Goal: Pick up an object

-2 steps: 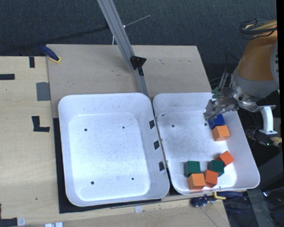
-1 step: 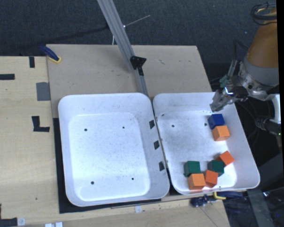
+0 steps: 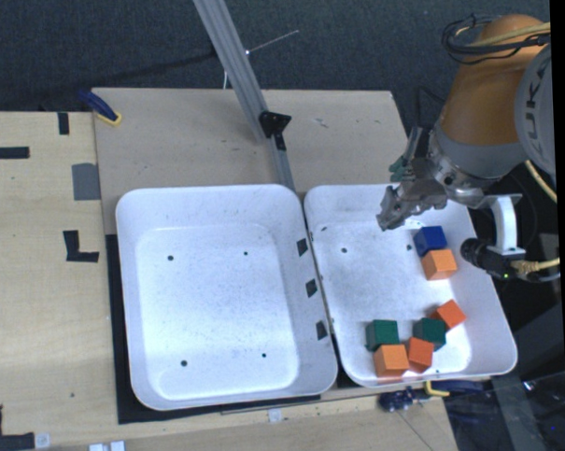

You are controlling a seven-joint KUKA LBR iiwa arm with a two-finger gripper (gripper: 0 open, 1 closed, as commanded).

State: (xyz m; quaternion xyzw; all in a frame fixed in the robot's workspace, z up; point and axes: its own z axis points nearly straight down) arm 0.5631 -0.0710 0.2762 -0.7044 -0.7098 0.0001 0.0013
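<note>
The desk (image 3: pixel 185 131) carries two shallow white bins side by side. The left bin (image 3: pixel 135 273) shows a bare speckled floor. The right bin (image 3: pixel 346 283) holds seven small blocks. Near its far right wall a blue block (image 3: pixel 431 239) sits just behind an orange block (image 3: pixel 439 263), the two touching or nearly so. Toward the near right corner lies a cluster: a red-orange block (image 3: pixel 450 313) tilted at the right, a dark green block (image 3: pixel 430 331) just beside it, a second green block (image 3: pixel 382 332) to the left, and in front of these an orange block (image 3: pixel 392 359) touching another orange block (image 3: pixel 420 352). The arm (image 3: pixel 492 89) reaches in from the right, and its hand (image 3: pixel 394 215) hangs over the far part of the right bin, just left of the blue block and apart from it. No block is seen between its fingers; whether the hand is released or clenched cannot be told.
</note>
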